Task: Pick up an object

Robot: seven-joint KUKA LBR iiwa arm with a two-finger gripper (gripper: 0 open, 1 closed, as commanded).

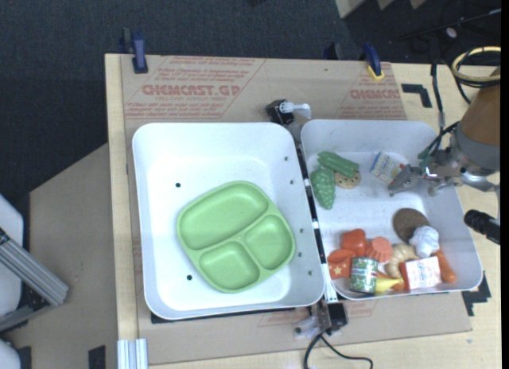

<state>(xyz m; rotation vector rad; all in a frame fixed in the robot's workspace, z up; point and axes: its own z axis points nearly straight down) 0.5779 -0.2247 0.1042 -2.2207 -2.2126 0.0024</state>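
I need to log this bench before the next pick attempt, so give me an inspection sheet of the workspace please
Surface: bench under printed brown board, bearing left bin and right bin, side by side.
Job's things: in right bin, green toy vegetables, small packet, brown round piece, and a pile of toy food at the near edge.
Clutter: green divided plate in left bin.
Hand: hand low over right bin's far right part, near the packet; nothing seen between its fingers.
Cables: black cables by arm; one at bench's front edge.
Surroundings: dark carpet; two clamps at bench's rear.

Divided plate (235,236) in left bin (151,200)
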